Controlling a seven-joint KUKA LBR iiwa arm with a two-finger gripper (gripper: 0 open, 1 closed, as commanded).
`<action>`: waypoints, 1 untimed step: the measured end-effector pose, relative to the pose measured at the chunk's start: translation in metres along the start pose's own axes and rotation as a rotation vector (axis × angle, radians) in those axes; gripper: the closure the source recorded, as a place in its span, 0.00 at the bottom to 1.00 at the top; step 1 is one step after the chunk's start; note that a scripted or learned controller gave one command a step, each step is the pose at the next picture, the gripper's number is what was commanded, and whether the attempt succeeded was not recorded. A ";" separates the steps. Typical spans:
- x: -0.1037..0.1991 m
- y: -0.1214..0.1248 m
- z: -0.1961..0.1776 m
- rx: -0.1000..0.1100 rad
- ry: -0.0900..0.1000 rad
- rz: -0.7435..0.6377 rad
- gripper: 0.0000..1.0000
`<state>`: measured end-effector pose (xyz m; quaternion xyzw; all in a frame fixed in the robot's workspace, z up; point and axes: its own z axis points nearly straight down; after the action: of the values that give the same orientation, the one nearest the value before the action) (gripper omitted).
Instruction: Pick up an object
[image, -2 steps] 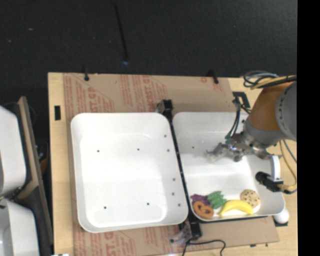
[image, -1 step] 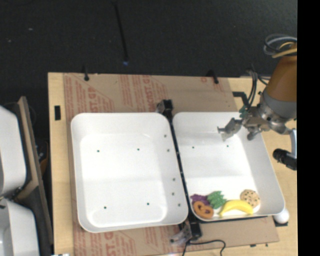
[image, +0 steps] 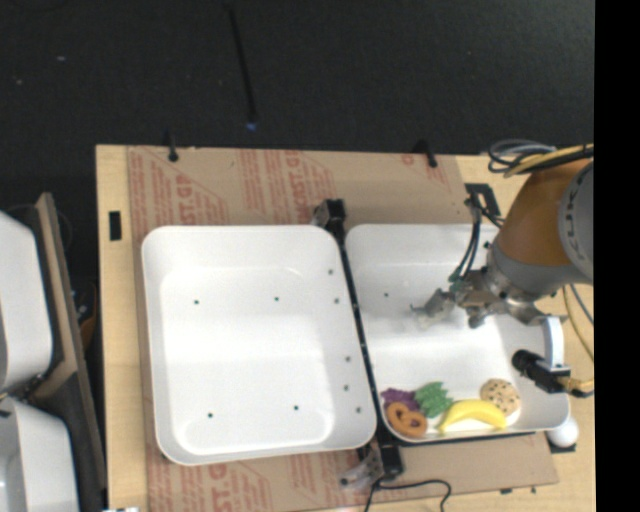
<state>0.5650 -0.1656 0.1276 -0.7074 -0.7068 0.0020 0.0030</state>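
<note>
The gripper (image: 440, 303) hung over the upper middle of the right bin (image: 400, 255), reaching in from the right beneath the grey wrist and the orange band of the arm (image: 535, 225). Its grey parts blurred into the white floor below it, so whether it was spread or pressed together could not be told, and nothing could be seen held in it. It could not be told whether it touched the bin floor.

The objects lay well apart from it, clustered along the near wall of the right bin. A yellow banana (image: 472, 415) lay lengthwise there, with a tan cookie (image: 500, 396) speckled with dark chips just beside its right end. To the banana's left sat a green leafy piece (image: 434, 398), then a purple bunch of grapes (image: 399, 398), and an orange-brown ring-shaped piece (image: 406, 422) in front of the grapes — all close together, some touching.

The left bin (image: 250, 340) sat beside the right one, their walls meeting at a dark clamp (image: 329, 213) at the far end. Both bins rested on a cardboard sheet (image: 230, 190) printed in red — a black cable (image: 243, 70) ran across the dark floor beyond it.
</note>
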 end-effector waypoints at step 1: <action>-0.002 -0.019 -0.069 -0.013 -0.003 0.000 0.00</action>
<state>0.5462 -0.1676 0.1969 -0.7076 -0.7066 -0.0015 -0.0025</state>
